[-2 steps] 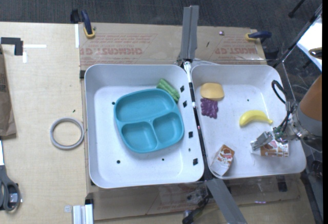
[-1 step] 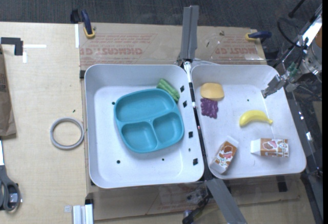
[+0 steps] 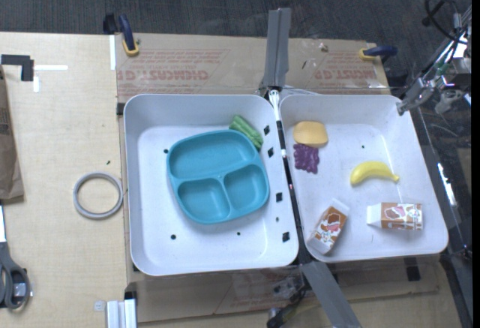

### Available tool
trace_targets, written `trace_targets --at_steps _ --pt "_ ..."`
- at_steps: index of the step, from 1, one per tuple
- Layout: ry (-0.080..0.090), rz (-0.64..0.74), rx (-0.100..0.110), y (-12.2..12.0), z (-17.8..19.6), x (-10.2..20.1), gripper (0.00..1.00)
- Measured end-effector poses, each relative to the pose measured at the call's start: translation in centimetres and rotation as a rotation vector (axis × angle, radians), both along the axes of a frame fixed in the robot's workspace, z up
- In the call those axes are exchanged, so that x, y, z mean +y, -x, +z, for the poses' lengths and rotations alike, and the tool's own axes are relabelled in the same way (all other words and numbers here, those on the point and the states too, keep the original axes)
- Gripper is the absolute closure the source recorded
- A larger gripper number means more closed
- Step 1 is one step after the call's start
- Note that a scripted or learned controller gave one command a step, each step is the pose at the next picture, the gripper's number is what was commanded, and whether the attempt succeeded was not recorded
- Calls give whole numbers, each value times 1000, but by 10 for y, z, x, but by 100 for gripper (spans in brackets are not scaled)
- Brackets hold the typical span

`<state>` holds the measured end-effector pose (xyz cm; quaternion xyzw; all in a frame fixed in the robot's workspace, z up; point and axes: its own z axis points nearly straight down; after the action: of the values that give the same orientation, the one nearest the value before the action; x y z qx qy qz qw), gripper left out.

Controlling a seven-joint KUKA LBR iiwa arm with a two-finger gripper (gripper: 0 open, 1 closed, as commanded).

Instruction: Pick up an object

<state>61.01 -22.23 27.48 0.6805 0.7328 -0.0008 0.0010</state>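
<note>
The arm's end sat at the far right edge of the camera view, above the right bin's back-right corner; the gripper (image 3: 420, 90) was a tangle of thin metal and cable there, too small and cluttered to tell its state. It touched nothing in the bins.

Right bin (image 3: 427, 169), nearest the tool: five loose items, all apart from each other except two.
- Yellow banana (image 3: 373, 173), mid-bin, lying flat, open white floor on every side.
- Small milk carton (image 3: 395, 216), on its side near the front-right wall, just short of the rim.
- Second carton with red print (image 3: 328, 229), tilted, close to the front-left corner and the divider.
- Orange-yellow rounded piece (image 3: 310, 133), near the back-left, by the divider.
- Purple grape bunch (image 3: 306, 158), just in front of the orange piece, touching or nearly so.
The back-right quarter of this bin lay bare.

Left bin (image 3: 142, 191): a blue compartment tray (image 3: 217, 176) sat in the middle, rotated a bit, its three wells bare. A green leafy piece (image 3: 247, 131) lay against the tray's back-right edge, close to the divider. White floor ran around the tray on the left and front.

Bench to the left: a grey ring (image 3: 97, 194), lying flat, well apart from the bins.
</note>
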Motion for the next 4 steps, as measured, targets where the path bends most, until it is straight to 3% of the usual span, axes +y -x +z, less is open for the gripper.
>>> trace_targets --at_steps 1,2,3,4 --pt "-2 -22 3 40 -117 3 0" --pt "-2 506 0 59 -183 12 0" --pt "0 579 -2 4 -182 0 0" --pt "2 576 -5 3 -172 -1 100"
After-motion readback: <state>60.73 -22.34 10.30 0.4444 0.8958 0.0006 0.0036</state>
